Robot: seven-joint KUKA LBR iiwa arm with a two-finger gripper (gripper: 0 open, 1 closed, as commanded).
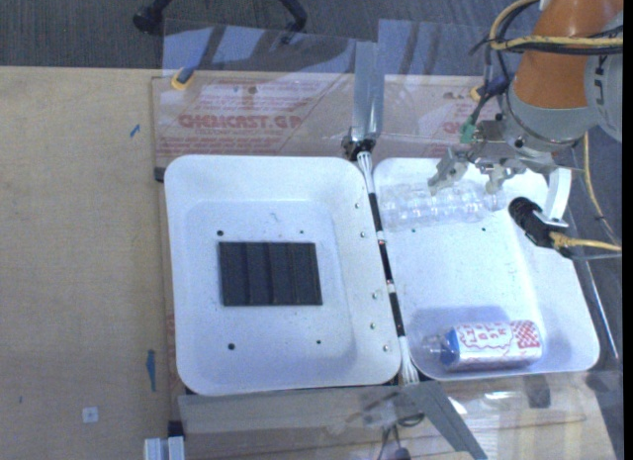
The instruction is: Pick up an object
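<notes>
My gripper (466, 179) hangs over the far part of the right bin (569, 280), its two fingers spread open with nothing between them. Just in front of and below the fingertips lies a clear plastic bottle (435, 207) on its side, near the bin's far left corner. A red-and-white patterned tube with a blue cap (490, 342) lies along the near edge of the same bin. In the left bin (198, 201) a flat black ribbed slab (270, 273) rests near the middle.
A ridge (381, 250) divides the two bins. A clear panel with red lettering (257, 117) stands behind them. A black cable plug (531, 221) hangs beside the wrist on the right. Bare wood bench spreads to the left.
</notes>
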